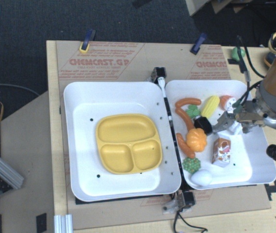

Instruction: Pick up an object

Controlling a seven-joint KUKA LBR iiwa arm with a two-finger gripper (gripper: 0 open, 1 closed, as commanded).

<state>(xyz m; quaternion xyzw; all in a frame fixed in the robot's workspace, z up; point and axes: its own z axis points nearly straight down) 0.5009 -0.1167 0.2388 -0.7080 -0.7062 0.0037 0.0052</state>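
Lying near the frame's right, the yellow plastic corn cob [210, 106] points up-right along its long axis; gripper [227, 122] just beside, finger state unclear.

The right bin [254, 171] carries the loose objects. An orange pumpkin [196, 140] sits near its middle, touching a black round piece [203, 125]. A yellow corn cob [210, 106] lies tilted toward the far edge, beside a green leafy piece [193, 111] and an orange sausage [188, 102]. A small carton [221, 151] stands right of the pumpkin. Broccoli [191, 165] and a white egg [201, 177] lie at the near-left corner.
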